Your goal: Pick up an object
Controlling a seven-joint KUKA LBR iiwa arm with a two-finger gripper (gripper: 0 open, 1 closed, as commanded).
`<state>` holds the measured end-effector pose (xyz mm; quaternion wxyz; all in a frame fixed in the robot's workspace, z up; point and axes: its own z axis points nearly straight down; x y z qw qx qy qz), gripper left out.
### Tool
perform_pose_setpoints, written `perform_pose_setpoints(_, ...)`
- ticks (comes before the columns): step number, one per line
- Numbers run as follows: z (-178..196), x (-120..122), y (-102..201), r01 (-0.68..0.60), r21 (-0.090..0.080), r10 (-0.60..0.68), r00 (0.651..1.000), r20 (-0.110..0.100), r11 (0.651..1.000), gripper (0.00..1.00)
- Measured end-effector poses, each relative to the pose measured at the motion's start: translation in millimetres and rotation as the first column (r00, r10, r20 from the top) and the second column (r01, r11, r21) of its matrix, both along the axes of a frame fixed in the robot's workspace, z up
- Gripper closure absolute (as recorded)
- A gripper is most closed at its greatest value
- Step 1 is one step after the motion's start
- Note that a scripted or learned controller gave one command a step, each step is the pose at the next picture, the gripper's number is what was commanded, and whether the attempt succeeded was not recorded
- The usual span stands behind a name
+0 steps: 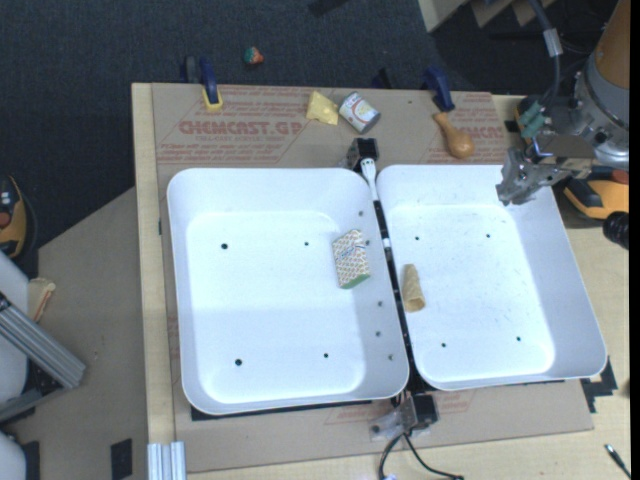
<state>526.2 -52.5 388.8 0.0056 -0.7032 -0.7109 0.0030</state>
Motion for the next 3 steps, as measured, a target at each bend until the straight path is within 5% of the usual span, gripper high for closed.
perform_pose_setpoints(1, 55.8, -12.3, -79.9, 0.018, -0.008, -0.018, 1.000, 0.020, 1.000, 1.00)
perform_pose_setpoints(2, 80.4, -44.6, -159.9, 0.020, -0.010, -0.020, 1.000, 0.018, 1.000, 1.00)
perform_pose_setpoints(3, -13.7, 23.2, -131.2, 0.006, -0.002, -0.006, 1.000, 0.007, 1.000, 1.00)
